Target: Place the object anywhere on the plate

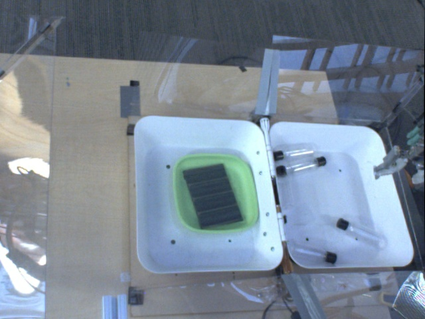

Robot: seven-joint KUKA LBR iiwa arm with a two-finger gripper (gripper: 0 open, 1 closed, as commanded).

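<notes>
My gripper (393, 163) sits at the far right edge of the right bin (345, 138), above its rim and well apart from the plate. It shows as a small pale grey shape, too small and blurred for me to say whether it is clenched or released, and I see nothing that I could call held.

Nearest to me, on the floor of the right bin, lie four clear tubes with black caps. Two of them rest side by side near the bin's upper left corner (300, 161). One lies at a slant toward the lower right (358, 231), and one lies along the lower edge (312, 254). None of them touches my gripper.

Across the divide, in the left bin (153, 198), the green plate (182, 178) sits about in the middle. A dark ridged block (212, 196) lies flat on it, a little turned, wholly inside the plate's rim.

I judge that block to be the task's thing, and on that reading the placing is done: it rests on the plate and I am away from it. If a tube is meant instead, then everything is left, both the grasp and the carry across.
</notes>
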